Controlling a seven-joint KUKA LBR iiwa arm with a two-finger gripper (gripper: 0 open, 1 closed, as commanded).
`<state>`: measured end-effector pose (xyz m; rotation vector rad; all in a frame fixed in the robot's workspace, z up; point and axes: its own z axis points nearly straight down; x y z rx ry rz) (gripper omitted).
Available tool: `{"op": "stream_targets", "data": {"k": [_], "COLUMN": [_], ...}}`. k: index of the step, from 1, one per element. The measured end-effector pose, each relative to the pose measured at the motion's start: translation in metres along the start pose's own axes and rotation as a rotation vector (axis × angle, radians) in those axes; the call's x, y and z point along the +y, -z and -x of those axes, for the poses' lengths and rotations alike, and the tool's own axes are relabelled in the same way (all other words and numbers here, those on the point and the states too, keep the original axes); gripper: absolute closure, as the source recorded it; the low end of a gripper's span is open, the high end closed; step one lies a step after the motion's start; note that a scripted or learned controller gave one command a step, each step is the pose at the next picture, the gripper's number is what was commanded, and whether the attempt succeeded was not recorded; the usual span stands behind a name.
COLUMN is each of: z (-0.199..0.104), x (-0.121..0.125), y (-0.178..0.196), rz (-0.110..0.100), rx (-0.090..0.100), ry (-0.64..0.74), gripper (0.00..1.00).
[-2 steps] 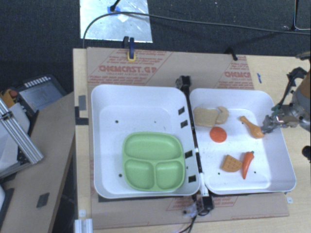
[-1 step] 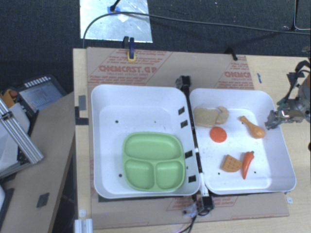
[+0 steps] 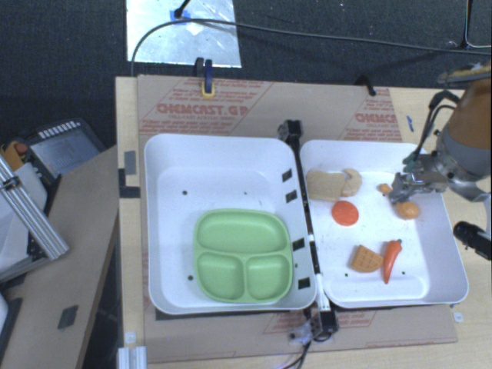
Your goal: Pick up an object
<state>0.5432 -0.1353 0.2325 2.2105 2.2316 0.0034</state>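
Over the right bin (image 3: 446, 283), gripper (image 3: 403, 193) grasp state unclear, just above a small orange piece (image 3: 407, 210), near bread slice (image 3: 333, 183), tomato slice (image 3: 345, 213), carrot (image 3: 391, 259), green divided plate (image 3: 243, 254) in left bin (image 3: 165, 206)

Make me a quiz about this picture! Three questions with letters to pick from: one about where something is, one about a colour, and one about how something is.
1. Where is the green tray?
A. in the left bin
B. in the right bin
C. on the floor

2. What colour is the round slice in the right bin?
A. blue
B. red-orange
C. green

3. How is the green tray?
A. piled with food
B. upside down
C. right way up, nothing in its three sections

Answers:
1 A: the tray lies inside the left bin, near its front.
2 B: the slice beside the tan bread is red-orange.
3 C: its three hollows face up and show only bare green.

The claw is over the right bin's far right side, next to a small orange piece.
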Motion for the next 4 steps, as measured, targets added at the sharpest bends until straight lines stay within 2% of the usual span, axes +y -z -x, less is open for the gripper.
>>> {"op": "stream_targets", "data": {"k": [4], "z": [-0.239], "x": [0.002], "y": [0.003], "rz": [0.000], "rx": [0.001], "ry": [0.001], "gripper": [1.00]}}
